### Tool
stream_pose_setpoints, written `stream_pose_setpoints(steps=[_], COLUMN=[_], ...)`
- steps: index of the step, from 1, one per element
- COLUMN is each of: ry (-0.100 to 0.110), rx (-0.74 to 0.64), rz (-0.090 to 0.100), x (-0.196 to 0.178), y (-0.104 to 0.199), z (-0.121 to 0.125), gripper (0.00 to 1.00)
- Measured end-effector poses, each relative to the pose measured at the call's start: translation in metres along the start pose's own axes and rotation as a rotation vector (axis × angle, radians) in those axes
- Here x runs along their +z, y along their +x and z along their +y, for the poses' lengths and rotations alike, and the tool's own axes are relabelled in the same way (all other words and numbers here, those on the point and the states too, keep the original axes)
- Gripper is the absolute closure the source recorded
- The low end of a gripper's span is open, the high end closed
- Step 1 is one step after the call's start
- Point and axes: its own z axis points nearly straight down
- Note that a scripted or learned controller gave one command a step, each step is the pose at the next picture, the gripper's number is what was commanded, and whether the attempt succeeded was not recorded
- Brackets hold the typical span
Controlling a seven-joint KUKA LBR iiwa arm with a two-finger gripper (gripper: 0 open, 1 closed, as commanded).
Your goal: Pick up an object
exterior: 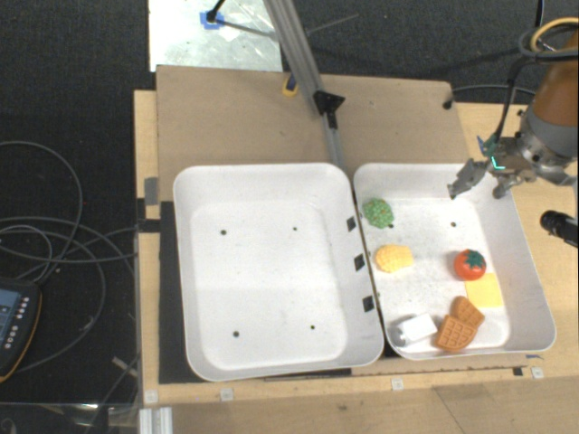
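Nearest me in the right bin (534, 269) I count six items, one of each — waffle (458, 325), white block (415, 328), yellow slab (485, 291), tomato (469, 263), corn (393, 259), green ball (378, 212). Gripper (480, 183) hangs over the bin's far edge — fingers spread, holding nothing.

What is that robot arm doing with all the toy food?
The robot's hand hovers above the far edge of the right bin, holding nothing. In that bin lie a green toy, a yellow corn, a red tomato, a yellow slice, a waffle and a white block. It hasn't picked anything.
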Motion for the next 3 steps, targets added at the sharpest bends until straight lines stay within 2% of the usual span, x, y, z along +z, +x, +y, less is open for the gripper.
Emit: stream_pose_setpoints(steps=[2,3], ry=[0.005,0.001], rx=[0.006,0.005], rz=[0.001,0.0], x=[0.105,0.122], y=[-0.015,-0.015], z=[-0.005,-0.004], gripper=[0.0,0.0])
